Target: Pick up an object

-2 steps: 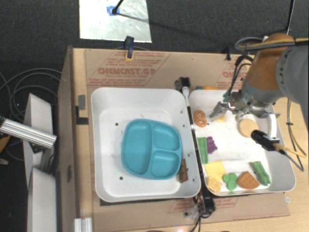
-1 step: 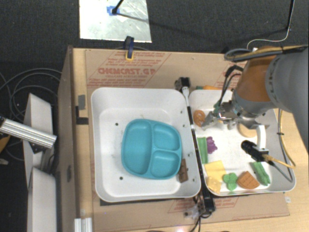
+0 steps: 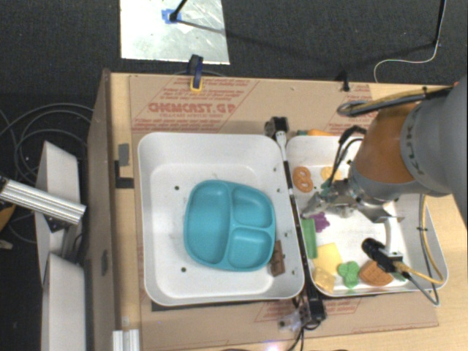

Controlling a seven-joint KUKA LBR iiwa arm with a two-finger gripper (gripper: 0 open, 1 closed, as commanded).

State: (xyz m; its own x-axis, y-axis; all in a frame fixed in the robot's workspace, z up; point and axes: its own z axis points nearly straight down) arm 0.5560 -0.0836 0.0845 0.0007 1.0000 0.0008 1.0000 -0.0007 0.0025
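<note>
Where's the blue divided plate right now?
In the camera view, the blue divided plate lies in the left white bin, toward its lower right, beside the divider shared with the right bin. A small brown object sits at its lower right edge.

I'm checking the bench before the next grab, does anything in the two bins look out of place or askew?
One thing: a small brown object in the left bin lies wedged against the wall next to the right bin, beside the blue divided plate, apart from the other small items. Those sit jumbled in the right bin under the arm. Nothing looks spilled or broken.
</note>
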